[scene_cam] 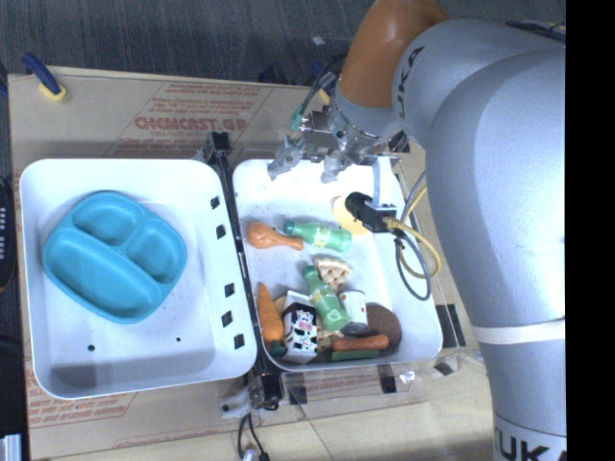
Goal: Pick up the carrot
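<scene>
above right bin's far end — gripper [307, 164] open, carrot [270, 314] apart.

Glossy white plastic bins [58, 185], a smooth blue plastic tray [113, 254], brown cardboard [192, 113] beneath, matt orange carrot [270, 313].

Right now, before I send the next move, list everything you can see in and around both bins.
Left bin: 1, white, view's left.
Divided plate: 1, blue, in left bin.
Right bin: 1, white, beside left bin.
Carrot: 1, orange, right bin's left wall, near front.
Drumstick: 1, orange-brown, right bin, middle.
Green bottle: 1, lying beside drumstick.
Toy food pile: several, mixed colours, front of right bin.
Arm: 1, grey, orange band, from right.
Gripper: 1, metal, over right bin's far end.
</scene>
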`<state>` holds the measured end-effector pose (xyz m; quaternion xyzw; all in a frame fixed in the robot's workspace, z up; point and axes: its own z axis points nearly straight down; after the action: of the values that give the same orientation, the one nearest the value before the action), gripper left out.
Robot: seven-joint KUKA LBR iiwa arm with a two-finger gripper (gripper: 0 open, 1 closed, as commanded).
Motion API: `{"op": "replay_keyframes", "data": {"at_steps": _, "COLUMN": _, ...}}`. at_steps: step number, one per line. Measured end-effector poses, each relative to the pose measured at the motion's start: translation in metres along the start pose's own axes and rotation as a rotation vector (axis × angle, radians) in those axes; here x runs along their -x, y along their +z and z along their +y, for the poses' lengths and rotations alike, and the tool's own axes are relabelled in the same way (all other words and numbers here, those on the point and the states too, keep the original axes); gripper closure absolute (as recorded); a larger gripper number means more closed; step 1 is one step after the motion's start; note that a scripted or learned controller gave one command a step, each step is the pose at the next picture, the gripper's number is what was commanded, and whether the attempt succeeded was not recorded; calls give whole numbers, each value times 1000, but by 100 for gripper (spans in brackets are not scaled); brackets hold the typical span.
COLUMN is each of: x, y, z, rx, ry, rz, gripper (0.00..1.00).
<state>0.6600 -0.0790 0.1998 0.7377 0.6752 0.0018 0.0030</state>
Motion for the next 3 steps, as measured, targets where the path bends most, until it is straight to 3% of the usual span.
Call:
{"op": "replay_keyframes", "data": {"at_steps": 1, "x": 32, "y": 66, "z": -3, "rx": -21, "ry": 99, "rz": -2, "gripper": 0}}
{"op": "replay_keyframes", "data": {"at_steps": 2, "x": 28, "y": 51, "z": -1, "rx": -11, "ry": -128, "rz": 0, "gripper": 0}}
{"op": "replay_keyframes", "data": {"at_steps": 3, "x": 39, "y": 69, "z": -1, "rx": -18, "ry": -89, "rz": 1, "gripper": 0}}
